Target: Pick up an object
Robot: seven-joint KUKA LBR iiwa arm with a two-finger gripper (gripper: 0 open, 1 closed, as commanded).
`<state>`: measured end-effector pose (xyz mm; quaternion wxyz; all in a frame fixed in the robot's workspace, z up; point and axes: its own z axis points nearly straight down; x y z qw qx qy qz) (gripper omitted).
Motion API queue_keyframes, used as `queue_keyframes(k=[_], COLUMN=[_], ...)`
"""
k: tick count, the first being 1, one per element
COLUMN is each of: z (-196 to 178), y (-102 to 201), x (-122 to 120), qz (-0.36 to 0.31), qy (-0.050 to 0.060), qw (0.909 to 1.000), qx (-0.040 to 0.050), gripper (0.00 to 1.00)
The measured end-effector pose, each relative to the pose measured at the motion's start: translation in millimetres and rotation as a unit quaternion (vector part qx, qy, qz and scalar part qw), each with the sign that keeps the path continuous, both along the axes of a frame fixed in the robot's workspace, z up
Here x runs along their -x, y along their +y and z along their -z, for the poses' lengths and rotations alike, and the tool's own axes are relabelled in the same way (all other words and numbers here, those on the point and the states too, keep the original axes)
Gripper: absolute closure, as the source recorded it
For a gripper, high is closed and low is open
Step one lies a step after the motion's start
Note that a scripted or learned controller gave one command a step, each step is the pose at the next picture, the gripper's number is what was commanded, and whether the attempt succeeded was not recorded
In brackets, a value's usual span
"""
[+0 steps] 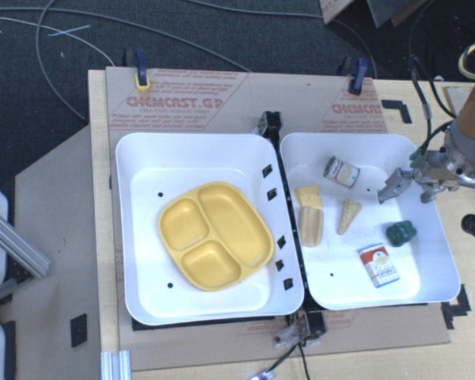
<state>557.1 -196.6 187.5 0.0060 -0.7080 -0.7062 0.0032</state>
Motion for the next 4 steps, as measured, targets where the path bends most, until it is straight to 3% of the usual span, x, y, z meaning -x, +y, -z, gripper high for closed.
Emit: queue_keyframes(k=[1,3,4], z=[-6,106,91], y=[0,5,4], x=[-3,1,-1], qz=[-0.001,-0.001,-0.001], qy=[-0.006,-0.003,-0.007], qw=[1.0000,1.0000,1.0000], qx=[0.0016,0.0005,0.0014], gripper=[0.00,0.00,1.00])
